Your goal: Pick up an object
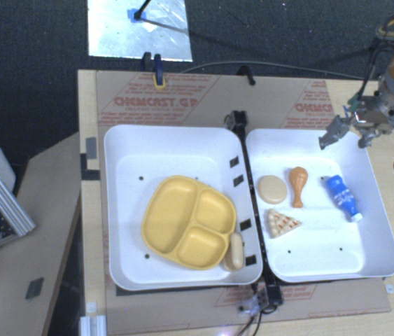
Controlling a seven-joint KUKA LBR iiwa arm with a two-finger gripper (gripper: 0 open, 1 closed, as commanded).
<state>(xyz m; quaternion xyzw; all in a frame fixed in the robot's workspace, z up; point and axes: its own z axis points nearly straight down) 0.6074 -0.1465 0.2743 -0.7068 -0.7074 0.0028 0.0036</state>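
White-binned food toys crowd together; the end effector (346, 133), spread open and holding nothing at upper right, may nudge the drumstick (298, 185) against the bottle (341, 197).

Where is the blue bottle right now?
The small blue plastic bottle lies in the right white bin, near its right wall, just right of the orange toy drumstick.

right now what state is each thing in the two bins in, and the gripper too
gripper: above the right bin's far edge, fingers spread open, holding nothing
yellow divided tray: lying flat in the left bin, nothing in its compartments
bread roll: resting against the tray's near right edge
round cookie: flat in the right bin
chicken drumstick: lying on its side
pizza slice: lying flat
blue bottle: lying on its side
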